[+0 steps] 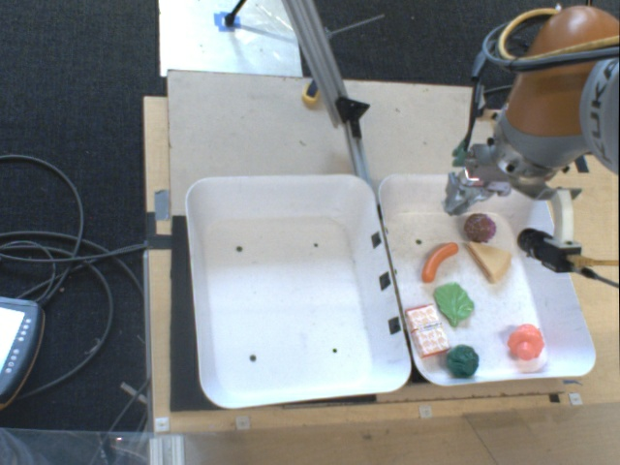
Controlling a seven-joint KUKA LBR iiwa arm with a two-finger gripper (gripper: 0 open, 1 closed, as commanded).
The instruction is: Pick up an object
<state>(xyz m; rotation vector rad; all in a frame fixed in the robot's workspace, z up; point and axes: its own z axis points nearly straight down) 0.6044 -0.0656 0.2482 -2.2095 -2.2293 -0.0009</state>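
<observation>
The right bin (562,298) holds several small toy foods: a dark purple round fruit (480,227), a tan cheese wedge (491,260), an orange sausage (439,261), a green leaf (454,303), a small printed box (426,329), a dark green broccoli piece (462,360) and an orange-red fruit (525,342). My gripper (463,198) hangs over the far part of the right bin, just up and left of the purple fruit, with nothing seen between its fingers.
The left bin (208,260) lies beside the right one, the two rims meeting along a line of black clips (384,281). A slanted metal pole (325,61) crosses the bench behind the bins. Cables and a tablet (15,342) lie on the floor at left.
</observation>
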